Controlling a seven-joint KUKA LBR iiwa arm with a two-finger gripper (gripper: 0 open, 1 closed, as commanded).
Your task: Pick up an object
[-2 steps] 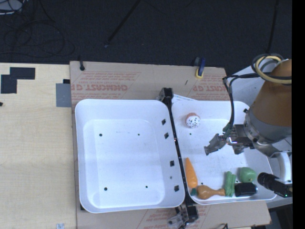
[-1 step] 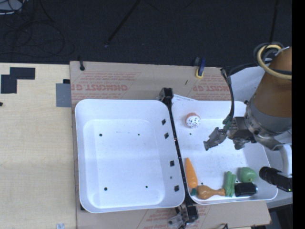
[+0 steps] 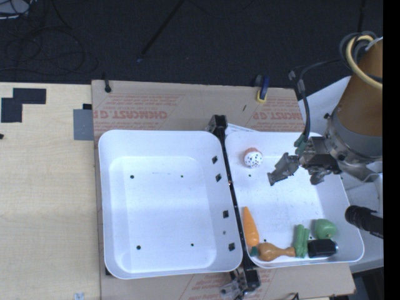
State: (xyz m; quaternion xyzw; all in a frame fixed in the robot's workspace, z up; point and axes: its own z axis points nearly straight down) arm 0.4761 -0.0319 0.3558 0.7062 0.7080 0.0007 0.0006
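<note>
The right bin (image 3: 337,195) holds several small objects. A white ball with dark dots and an orange top (image 3: 252,158) lies near its far left corner. Along the near edge lie an orange carrot (image 3: 250,228), an orange gourd shape (image 3: 275,251), a green stick-like piece (image 3: 301,240), a green rounded piece (image 3: 324,228) and a black block (image 3: 322,248). My gripper (image 3: 299,174) hangs over the middle of this bin, to the right of the ball and apart from it. Its dark fingers (image 3: 281,169) stand open with nothing between them.
The left bin (image 3: 109,167) sits beside the right one, with a black divider (image 3: 226,186) between them. Both rest on a cardboard sheet (image 3: 162,105). A blue and yellow clamp (image 3: 262,87) stands at the cardboard's far edge. Cables (image 3: 304,99) hang off the arm.
</note>
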